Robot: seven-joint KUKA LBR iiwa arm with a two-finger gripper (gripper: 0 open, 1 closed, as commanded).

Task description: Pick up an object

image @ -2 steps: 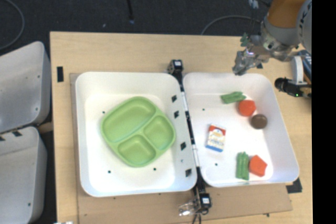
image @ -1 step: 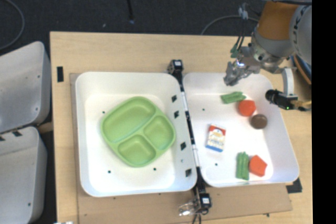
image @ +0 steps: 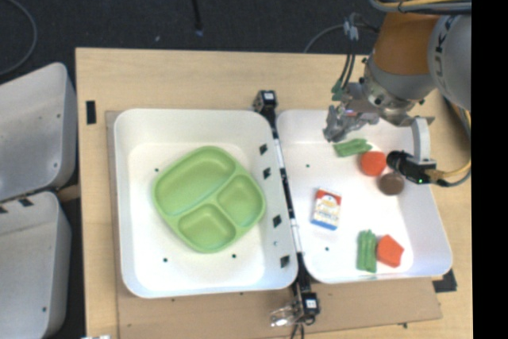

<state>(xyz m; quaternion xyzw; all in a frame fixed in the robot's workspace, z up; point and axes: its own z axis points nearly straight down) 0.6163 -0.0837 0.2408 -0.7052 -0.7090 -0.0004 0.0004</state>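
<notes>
My gripper (image: 340,129) hangs low over the far part of the right bin (image: 421,250), just left of and above a small green piece (image: 352,147). Whether it touches that piece I cannot tell. Beside it lie an orange-red ball (image: 373,163) and a brown round object (image: 390,183). A small red, white and blue box (image: 326,209) lies mid-bin. Near the front sit a green stick-shaped object (image: 366,250) and an orange block (image: 390,250), side by side.
The left bin (image: 131,250) holds a green divided plate (image: 208,198). A ridge with black clips (image: 279,194) separates the bins. The arm's grey and orange body (image: 409,28) looms over the right bin's far corner, with a cable (image: 444,175) trailing at the right rim.
</notes>
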